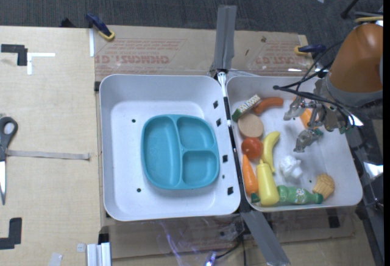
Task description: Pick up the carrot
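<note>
The gripper (303,131) hung with jaws apart, holding nothing, over bare floor in the right bin (341,155); one carrot (248,175) lay against its left wall.

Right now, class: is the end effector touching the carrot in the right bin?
Apart. The camera view shows the end effector over bare bin floor, with the banana lying between it and the carrot.

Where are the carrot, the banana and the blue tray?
carrot (248,175): camera view, middle of its orange body.
banana (269,145): camera view, middle of its curve.
blue tray (159,150): camera view, floor of its large compartment.
</note>
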{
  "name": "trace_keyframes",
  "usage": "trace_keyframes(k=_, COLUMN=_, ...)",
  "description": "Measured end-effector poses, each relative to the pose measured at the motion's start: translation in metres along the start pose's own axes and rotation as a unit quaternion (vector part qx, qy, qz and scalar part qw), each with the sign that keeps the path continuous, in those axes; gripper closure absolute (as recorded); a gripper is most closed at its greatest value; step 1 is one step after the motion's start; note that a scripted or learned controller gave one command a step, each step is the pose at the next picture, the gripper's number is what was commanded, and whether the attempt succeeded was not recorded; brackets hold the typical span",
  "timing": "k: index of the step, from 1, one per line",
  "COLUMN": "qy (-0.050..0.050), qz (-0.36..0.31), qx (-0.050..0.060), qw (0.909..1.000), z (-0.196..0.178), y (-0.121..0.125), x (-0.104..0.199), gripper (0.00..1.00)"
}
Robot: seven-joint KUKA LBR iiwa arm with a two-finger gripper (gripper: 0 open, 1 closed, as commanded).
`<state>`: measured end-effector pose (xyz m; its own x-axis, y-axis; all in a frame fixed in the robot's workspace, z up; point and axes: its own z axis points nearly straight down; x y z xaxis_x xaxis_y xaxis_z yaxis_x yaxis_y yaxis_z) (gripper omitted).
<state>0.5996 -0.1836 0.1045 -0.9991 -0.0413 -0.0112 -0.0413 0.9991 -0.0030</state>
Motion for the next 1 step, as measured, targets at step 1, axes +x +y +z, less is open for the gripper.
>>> trace_keyframes(k=1, qy=-0.003, qz=-0.001, qx=0.001, qw=1.0000, z=-0.0108, y=0.0002, x=-0.0020, gripper=1.00)
